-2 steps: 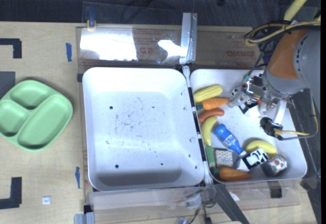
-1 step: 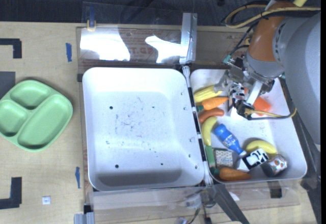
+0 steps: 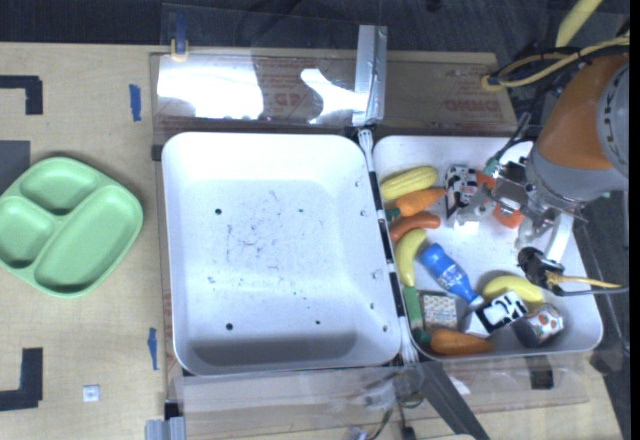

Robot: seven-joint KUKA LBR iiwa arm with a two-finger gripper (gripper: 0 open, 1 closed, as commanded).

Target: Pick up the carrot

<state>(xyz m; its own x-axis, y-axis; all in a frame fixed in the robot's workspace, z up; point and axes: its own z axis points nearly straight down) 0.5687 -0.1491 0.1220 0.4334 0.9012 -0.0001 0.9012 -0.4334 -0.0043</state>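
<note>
Carrot (image 3: 462,342) lying along the near wall of the right bin (image 3: 585,323), likely a light, stiff toy.

On the bench (image 3: 90,348) the left bin (image 3: 270,168) sits beside the crowded right one, where the arm (image 3: 585,128) reaches in. Its end effector (image 3: 497,196) hangs over the far middle, well apart from the carrot; whether it is spread or pressed together I cannot tell. The carrot is orange, tapered and smooth, with a dark greenish end to the left, next to a banana (image 3: 512,288). Two other orange pieces (image 3: 418,210) lie further back, so the identity is a judgement. It is probably slippery plastic, best pinched across its thicker middle, though the wall crowds one side.
</note>
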